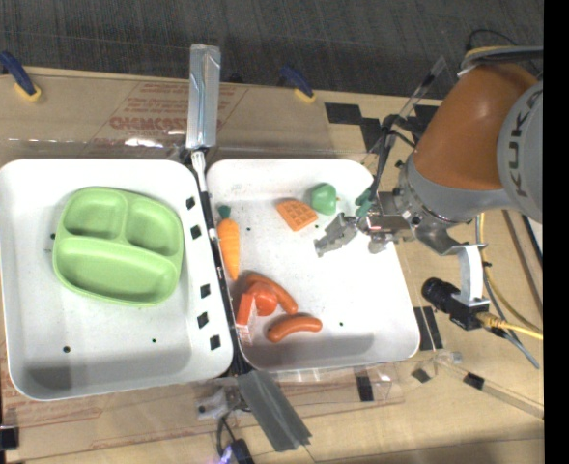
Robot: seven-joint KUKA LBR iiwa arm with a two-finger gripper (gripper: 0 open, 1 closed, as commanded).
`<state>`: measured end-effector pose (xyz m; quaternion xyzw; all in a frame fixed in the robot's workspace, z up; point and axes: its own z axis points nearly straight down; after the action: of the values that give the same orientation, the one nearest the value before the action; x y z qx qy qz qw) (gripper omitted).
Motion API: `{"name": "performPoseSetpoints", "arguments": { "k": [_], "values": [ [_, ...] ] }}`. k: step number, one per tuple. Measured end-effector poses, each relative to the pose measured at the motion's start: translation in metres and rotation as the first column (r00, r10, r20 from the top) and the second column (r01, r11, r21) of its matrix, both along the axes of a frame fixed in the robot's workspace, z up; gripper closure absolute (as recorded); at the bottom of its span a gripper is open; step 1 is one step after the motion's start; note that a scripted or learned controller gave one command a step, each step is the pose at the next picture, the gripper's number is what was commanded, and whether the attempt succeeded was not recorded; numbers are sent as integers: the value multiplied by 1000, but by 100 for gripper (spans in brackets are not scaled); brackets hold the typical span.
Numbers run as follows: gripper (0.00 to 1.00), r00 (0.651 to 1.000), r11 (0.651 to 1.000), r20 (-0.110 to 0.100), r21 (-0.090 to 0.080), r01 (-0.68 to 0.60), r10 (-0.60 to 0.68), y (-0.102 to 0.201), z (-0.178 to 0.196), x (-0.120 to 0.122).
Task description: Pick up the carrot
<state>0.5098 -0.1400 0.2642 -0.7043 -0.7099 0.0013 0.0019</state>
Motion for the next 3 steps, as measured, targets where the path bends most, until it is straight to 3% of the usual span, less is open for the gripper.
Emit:
{"name": "performPoseSetpoints", "arguments": {
  "k": [1,2,3],
  "values": [
    [0,992,992,-1,0,-125,125,65,-74,-2],
    [0,952,952,4,-2,-307,307,9,-55,50],
    [0,959,959,3,-1,-282,282,-14,-63,92]
  ]
}}
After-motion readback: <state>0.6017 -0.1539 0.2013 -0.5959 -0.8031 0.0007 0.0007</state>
